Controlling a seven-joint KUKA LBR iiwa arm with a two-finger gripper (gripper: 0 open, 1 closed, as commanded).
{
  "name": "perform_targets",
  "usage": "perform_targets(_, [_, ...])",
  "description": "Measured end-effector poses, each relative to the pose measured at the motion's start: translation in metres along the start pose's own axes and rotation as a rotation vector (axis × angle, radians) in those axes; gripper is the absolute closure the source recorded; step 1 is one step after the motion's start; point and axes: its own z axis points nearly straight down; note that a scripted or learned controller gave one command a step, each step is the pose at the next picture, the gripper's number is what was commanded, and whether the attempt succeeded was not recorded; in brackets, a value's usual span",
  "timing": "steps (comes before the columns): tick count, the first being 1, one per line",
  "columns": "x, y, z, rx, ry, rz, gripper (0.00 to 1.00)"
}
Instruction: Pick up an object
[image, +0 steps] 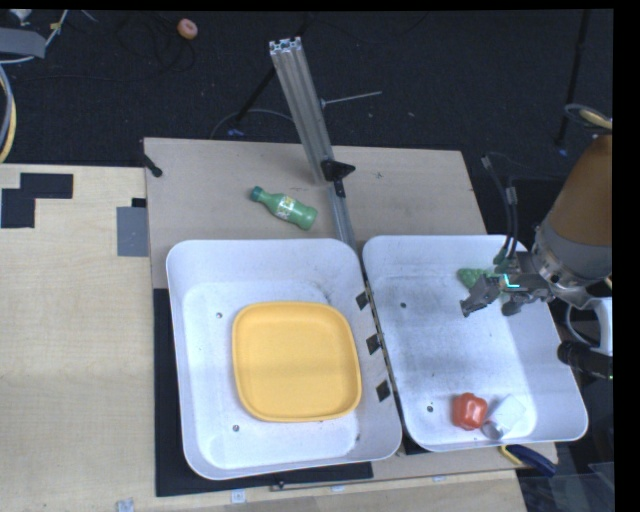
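Red object (468, 410) lower right in right bin (440, 350); gripper (492, 292) over green item (472, 275), finger state unclear.

Even overhead light on my feed, moderate brightness. Both white bins bright but not blown out: left bin (200, 300), right bin (430, 320). Yellow plate (297, 360) evenly lit, no hot glare. Shadows soft and short; thin dark shadow beside left bin's left and near edges. Dark floor (120, 90) at far side almost black, detail lost there. Whole picture soft, low resolution, edges slightly fuzzy. End effector (488, 295) at right dark and smeary; I can't resolve fine detail. Small cyan glow beside it.
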Motion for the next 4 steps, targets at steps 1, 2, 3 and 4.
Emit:
perform_targets(1, [0.0,0.0,0.0,0.0,0.0,0.0,0.0])
perform_targets(2, [-0.001,-0.007,0.061,0.005,0.001,0.0,0.0])
perform_targets(3, [0.006,-0.002,0.117,0.005,0.001,0.001,0.0])
perform_targets(4, [0.006,-0.002,0.123,-0.001,-0.001,0.001,0.0])
